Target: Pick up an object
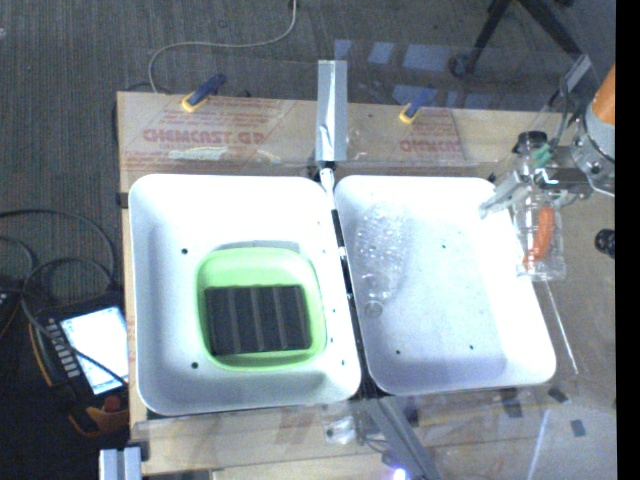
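Hand (540, 230) grips orange object (541, 234); over right bin (520, 366).

Two bins stand side by side on the bench (140, 128). In the left bin (160, 208) a tray (262, 308) lies near its middle, toward the near side. In the right bin (470, 358) a bottle (380, 253) lies at its left side, close to the wall between the bins. The gripper (535, 213) is over the far right edge of the right bin. Two clamps (203, 92) sit at the far side of the bench.
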Controlling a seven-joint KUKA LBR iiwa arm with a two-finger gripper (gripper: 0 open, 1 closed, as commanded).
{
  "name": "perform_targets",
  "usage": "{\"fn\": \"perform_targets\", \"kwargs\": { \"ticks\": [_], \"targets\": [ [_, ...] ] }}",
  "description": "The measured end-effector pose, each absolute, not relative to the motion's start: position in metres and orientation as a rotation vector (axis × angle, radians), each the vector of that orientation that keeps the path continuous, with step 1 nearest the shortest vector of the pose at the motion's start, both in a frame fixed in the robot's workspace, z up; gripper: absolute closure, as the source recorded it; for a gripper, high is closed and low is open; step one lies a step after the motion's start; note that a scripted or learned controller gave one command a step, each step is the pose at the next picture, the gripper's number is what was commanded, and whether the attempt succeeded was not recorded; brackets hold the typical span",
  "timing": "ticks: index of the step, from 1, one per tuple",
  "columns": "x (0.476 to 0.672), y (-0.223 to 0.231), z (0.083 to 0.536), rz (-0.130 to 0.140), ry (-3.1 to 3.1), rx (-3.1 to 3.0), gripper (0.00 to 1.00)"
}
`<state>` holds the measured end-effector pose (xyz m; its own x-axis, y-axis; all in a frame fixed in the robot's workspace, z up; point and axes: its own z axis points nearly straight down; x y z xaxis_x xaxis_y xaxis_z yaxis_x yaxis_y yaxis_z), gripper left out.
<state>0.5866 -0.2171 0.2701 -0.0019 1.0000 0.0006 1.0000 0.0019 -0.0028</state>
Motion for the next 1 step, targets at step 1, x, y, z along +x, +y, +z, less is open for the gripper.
{"fn": "perform_targets", "kwargs": {
  "ticks": [1],
  "targets": [
    [0.5715,-0.2240,0.3751,0.006,-1.797,-2.578,0.00]
  ]
}}
